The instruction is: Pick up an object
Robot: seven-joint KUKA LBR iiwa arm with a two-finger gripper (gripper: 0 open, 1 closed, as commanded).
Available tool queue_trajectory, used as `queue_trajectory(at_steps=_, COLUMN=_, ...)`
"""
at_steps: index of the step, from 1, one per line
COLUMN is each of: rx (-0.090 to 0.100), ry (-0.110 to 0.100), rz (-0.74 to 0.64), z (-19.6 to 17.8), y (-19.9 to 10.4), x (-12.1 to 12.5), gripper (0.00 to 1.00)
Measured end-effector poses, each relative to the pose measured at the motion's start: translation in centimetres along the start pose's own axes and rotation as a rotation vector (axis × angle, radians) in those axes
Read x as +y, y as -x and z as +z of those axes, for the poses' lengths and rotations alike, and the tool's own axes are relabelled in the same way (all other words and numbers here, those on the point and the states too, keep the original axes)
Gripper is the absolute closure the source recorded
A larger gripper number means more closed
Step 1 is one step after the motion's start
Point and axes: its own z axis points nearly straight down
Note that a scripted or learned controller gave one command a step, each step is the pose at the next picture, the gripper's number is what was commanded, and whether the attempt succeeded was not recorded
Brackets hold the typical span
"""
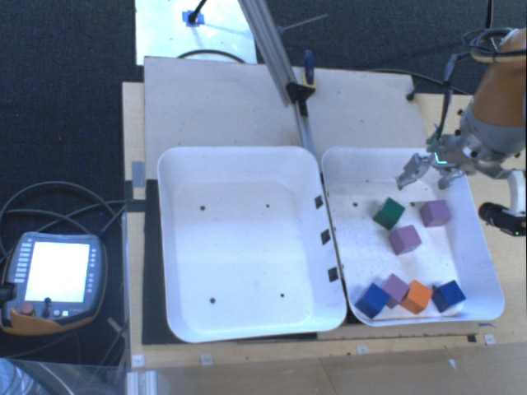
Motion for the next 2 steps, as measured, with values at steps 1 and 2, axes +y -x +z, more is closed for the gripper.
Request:
queue_trajectory(at_steps=1, rx=-0.001, ry=0.003, rz=-0.001, z=-0.2, y=0.0, x=0.1, gripper=0.0)
queue_trajectory(at_steps=2, rx=-0.001, ry=-0.001, rz=0.003, z=5.5, y=0.3, x=-0.8, gripper=0.0)
